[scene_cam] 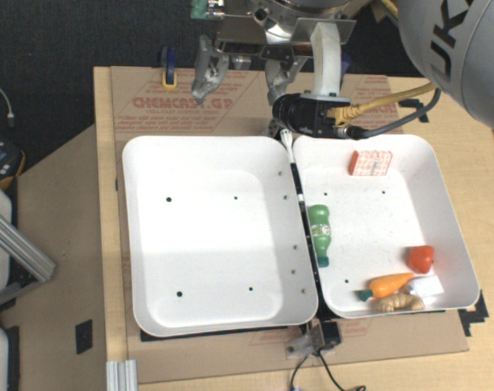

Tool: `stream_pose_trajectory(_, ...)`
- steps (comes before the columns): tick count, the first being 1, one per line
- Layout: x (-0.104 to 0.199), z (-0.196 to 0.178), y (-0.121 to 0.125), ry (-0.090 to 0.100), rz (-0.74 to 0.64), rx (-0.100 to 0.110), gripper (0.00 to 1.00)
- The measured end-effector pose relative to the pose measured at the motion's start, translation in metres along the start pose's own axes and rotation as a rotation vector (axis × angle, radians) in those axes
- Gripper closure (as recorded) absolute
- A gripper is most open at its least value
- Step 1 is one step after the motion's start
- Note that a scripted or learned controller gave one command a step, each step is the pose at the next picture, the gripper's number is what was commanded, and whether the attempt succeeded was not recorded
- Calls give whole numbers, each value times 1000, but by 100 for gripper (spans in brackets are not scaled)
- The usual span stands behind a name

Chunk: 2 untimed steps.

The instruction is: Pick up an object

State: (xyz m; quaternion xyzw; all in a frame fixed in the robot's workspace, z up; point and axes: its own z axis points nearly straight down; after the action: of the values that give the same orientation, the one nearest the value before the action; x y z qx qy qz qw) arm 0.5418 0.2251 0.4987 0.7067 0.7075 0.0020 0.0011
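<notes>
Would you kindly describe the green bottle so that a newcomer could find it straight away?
Start at the right-hand white bin and go to its left wall, where the two bins meet. The green bottle lies there alone, lengthwise along that wall; the orange, red and tan items cluster in the bin's near right corner.

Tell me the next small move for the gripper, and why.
Probably swing the gripper toward the right bin before lowering. Its fingers are open with nothing between them, and it hangs above the cardboard behind the bins. The things to pick lie in the right bin: a green bottle at its left wall, a pink packet, a red tomato, a carrot.
</notes>
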Motion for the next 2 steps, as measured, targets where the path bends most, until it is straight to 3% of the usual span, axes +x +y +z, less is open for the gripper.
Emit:
stream_pose_trajectory(1,-1,-39,13,0,0,-3,0)
stream_pose_trajectory(2,0,-47,13,-1,-2,-1,100)
